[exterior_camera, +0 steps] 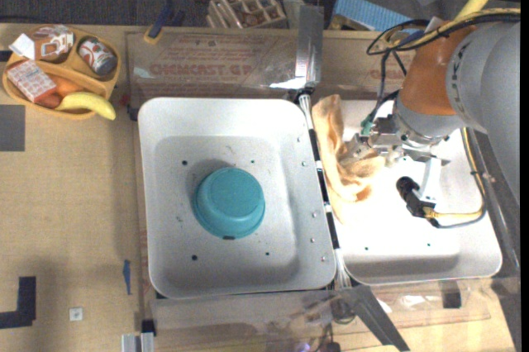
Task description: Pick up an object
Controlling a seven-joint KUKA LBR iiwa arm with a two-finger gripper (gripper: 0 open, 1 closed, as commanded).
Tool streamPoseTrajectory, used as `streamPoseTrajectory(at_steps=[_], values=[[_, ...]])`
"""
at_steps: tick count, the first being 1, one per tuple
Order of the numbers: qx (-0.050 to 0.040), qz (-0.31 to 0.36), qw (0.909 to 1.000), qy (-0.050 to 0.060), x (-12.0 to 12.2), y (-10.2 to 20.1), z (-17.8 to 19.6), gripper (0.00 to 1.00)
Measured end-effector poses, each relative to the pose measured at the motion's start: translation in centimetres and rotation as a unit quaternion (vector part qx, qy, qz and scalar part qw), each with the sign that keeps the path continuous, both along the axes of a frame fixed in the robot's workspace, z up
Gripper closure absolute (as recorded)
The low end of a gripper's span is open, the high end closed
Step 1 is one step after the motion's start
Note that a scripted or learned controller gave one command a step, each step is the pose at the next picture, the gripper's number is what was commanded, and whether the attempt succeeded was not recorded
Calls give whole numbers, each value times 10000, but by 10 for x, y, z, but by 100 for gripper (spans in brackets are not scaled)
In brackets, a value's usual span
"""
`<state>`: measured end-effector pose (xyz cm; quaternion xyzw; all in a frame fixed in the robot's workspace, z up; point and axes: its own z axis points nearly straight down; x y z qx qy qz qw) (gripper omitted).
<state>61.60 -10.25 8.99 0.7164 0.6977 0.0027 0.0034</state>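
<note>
A soft, crumpled yellow cloth (340,152) lies along the right bin's (430,255) left edge. The metal end effector (369,145) touches it; its grip I cannot tell. A round teal bowl (230,202) sits in the left bin (165,177).

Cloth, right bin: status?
End effector low at cloth, grasp not confirmed. Cloth bunched on right bin's left wall. Teal bowl in left bin, untouched.

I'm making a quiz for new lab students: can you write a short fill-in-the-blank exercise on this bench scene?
1. The teal bowl sits upside down in the ____ bin.
2. The tan cloth lies along the ____ edge of the right bin.
3. The gripper is over the ____.
4. A yellow ____ lies on the orange tray at the bench's top left.

Missing words: left; left; cloth; banana
</note>
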Motion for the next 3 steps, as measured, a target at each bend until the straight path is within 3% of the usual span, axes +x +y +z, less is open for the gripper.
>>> streamPoseTrajectory(at_steps=[1, 2, 3], values=[[-1, 613, 9981, -13, -50, 10, 0, 0], [4, 594, 9982, -35, -49, 9, 11, 100], [-11, 2101, 9777, 33, -9, 42, 200, 100]])
